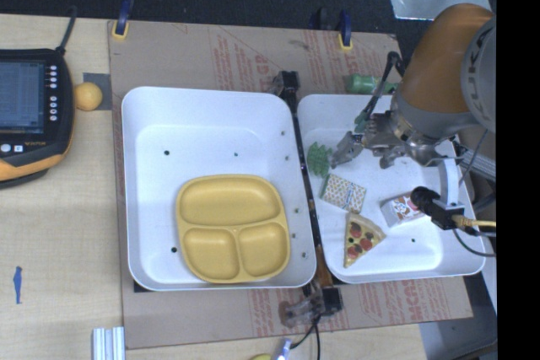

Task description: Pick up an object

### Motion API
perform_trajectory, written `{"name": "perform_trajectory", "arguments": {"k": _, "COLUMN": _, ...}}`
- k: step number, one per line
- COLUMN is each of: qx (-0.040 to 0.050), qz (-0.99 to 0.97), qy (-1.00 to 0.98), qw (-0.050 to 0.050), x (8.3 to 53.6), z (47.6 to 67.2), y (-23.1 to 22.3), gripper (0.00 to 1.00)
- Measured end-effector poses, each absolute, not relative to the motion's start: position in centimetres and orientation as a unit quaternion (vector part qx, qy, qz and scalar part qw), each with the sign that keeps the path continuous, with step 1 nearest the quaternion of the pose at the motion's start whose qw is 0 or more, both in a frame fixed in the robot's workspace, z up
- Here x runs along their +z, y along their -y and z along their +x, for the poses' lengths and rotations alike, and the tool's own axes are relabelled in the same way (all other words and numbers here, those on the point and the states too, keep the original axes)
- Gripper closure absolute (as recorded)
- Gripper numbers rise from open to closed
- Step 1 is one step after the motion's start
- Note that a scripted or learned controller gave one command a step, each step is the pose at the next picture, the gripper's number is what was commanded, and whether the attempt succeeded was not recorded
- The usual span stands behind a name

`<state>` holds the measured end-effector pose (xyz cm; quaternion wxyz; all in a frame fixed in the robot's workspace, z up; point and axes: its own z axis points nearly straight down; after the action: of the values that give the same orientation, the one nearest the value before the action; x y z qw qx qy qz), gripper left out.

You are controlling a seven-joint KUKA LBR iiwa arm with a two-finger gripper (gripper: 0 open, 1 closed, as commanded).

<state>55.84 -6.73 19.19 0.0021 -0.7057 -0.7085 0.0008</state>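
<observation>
In the right bin [422, 261] lie a green leafy piece [318, 158], a patterned square cracker [343, 191], a toy pizza slice [360, 239] and a small white and red carton [402, 209]. My gripper [353, 146] reaches in from the right and hangs over the bin's upper left part, just right of the green piece and above the cracker. Nothing shows between its tips. The left bin [152, 118] holds a yellow divided tray [232, 227].
A teach pendant [29, 110] and an orange ball [87, 95] lie on the bench at the left. A small green object [363, 83] sits behind the right bin. Clamps [288, 83] join the bins at the middle seam. A black cable end [434, 208] hangs over the right bin.
</observation>
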Motion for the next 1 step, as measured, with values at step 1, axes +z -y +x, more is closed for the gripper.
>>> {"name": "perform_trajectory", "arguments": {"k": 1, "qx": -0.0003, "qz": -0.706, "qy": 0.708, "qw": -0.001, "x": 9.45, "z": 55.13, "y": 11.04, "gripper": 0.0}}
